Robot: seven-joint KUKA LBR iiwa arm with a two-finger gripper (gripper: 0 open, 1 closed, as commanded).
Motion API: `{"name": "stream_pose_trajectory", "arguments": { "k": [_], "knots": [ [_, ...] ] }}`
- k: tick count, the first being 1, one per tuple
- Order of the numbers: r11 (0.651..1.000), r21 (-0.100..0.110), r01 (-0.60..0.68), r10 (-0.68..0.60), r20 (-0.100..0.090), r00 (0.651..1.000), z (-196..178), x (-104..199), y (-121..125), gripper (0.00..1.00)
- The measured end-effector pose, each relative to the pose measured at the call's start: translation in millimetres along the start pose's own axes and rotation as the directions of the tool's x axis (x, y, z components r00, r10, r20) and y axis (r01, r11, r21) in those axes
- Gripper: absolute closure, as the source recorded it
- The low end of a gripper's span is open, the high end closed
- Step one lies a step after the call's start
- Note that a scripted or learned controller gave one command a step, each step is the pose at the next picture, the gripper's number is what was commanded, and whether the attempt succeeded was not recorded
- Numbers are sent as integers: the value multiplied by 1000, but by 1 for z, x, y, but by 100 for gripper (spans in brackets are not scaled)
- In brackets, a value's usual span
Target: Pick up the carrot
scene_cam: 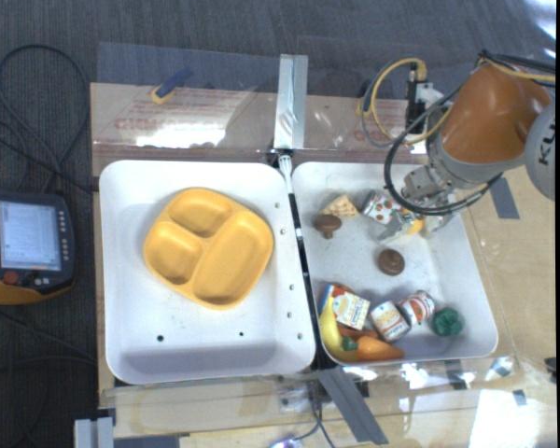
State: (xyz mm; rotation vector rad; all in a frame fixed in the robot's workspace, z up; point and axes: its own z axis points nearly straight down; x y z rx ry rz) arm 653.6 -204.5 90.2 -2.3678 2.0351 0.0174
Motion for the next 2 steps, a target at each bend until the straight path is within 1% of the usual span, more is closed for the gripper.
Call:
{"name": "stream_pose_trajectory", "arguments": {
  "k": [1, 2],
  "knots": [
    [999, 0, 36, -36, -20, 999, -52, 1, 51, 0],
    [997, -6, 81, -81, -11, 997, -31, 3, 13, 0]
  ]
}}
